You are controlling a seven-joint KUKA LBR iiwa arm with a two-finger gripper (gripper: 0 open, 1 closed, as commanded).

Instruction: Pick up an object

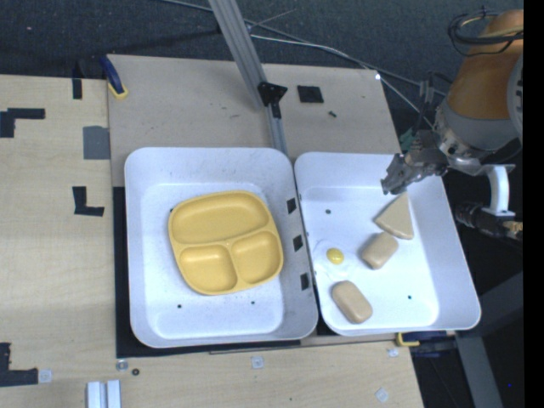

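In the right bin [442, 308] lie a tan wedge-shaped piece [397, 218], a tan rounded block [378, 251] just below it, a tan oval piece [351, 302] near the front, and a small yellow lump [335, 257]. My gripper [398, 179] hangs over the bin's back right part, just above the wedge's upper tip. Nothing shows between its fingers. Whether it touches the wedge is unclear.
The left bin [149, 313] holds a yellow divided plate [225, 242]. A slanted metal pole [242, 49] rises behind the bins. The arm's orange-banded wrist [486, 83] stands past the right bin's back right corner, with cables around it.
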